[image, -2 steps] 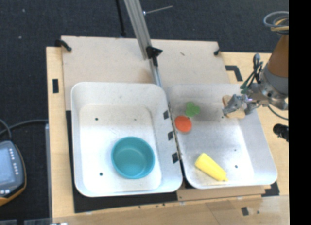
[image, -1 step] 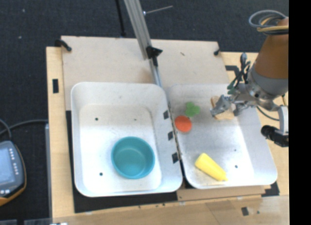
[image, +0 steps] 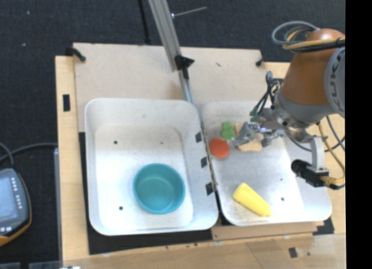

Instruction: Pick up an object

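Observation:
The right bin (image: 302, 198) holds a yellow block (image: 251, 199) near its front, a red round piece (image: 219, 148) by its left wall and a small green piece (image: 227, 129) just behind that. My gripper (image: 249, 135) reaches in from the right and sits low over a tan piece (image: 251, 145), right of the green and red pieces. The grey and orange wrist hides much of the tan piece. The left bin (image: 110, 117) holds a teal bowl (image: 158, 188).
A slanted metal post (image: 165, 27) rises behind the seam between the two bins. Cables hang from the wrist over the right bin's right side. A handheld device (image: 11, 204) lies off the bench at the left edge.

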Robot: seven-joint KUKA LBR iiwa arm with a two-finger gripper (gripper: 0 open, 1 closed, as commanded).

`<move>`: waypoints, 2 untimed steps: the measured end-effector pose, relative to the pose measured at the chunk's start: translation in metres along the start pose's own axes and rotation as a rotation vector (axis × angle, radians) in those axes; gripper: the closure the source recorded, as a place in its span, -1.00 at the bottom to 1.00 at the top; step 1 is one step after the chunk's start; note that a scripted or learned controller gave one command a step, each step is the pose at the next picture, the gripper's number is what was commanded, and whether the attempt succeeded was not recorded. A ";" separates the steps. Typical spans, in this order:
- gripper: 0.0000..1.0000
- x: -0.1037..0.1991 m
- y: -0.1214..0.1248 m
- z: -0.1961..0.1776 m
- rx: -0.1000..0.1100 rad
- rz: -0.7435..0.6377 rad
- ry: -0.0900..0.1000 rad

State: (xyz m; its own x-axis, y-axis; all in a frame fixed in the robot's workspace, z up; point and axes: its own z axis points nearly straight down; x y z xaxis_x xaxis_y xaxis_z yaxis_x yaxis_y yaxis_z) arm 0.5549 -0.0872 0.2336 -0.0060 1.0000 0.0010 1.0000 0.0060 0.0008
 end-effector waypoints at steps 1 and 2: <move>1.00 0.054 -0.010 -0.012 -0.001 -0.002 0.002; 1.00 0.113 -0.018 -0.013 0.000 0.002 0.000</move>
State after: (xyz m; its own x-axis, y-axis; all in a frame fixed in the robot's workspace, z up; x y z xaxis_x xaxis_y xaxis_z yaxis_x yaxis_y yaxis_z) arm 0.5359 0.0254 0.2462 -0.0038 1.0000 0.0013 1.0000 0.0038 0.0004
